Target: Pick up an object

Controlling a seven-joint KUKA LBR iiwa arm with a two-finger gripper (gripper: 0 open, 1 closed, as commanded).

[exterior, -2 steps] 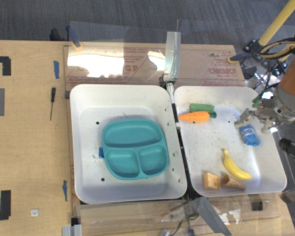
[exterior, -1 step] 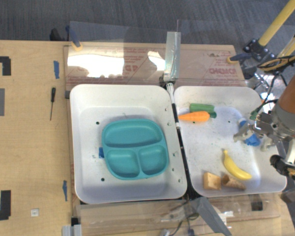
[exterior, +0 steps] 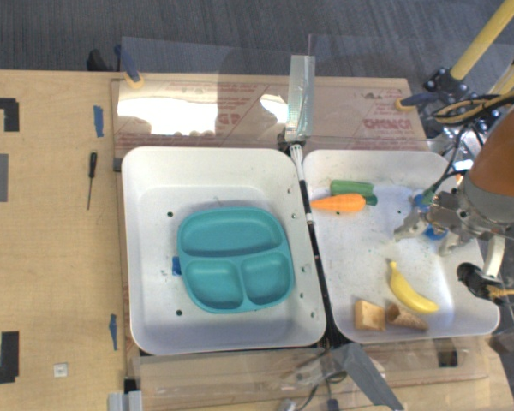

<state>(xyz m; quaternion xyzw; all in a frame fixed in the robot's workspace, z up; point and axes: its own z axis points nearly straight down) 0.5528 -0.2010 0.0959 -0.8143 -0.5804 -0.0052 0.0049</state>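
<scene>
Nearest you, along the front wall of the right bin, you have two brown bread-like chunks: a larger piece and a smaller one just beside it on the right. Touching that smaller chunk from above is a banana, lying at a slant with its thin end pointing up toward the middle of the bin.

In the left bin you see a teal divided plate, one long compartment at the back and two smaller ones at the front, lying flat near the bin's centre.

Farther back on the right, the claw sits low over the right bin's right half, above the banana and well apart from it. The grey arm with its orange band comes in from the right edge. You cannot tell whether the claw is released or clenched; cables and a small blue part crowd the metal pieces there, and nothing can be seen between them.

Beyond that, near the back of the right bin, an orange carrot lies sideways, and a green vegetable-like piece lies just behind it, touching or nearly so.

Farthest away, a clear panel stands along the back of the bins on the wooden tabletop.
</scene>
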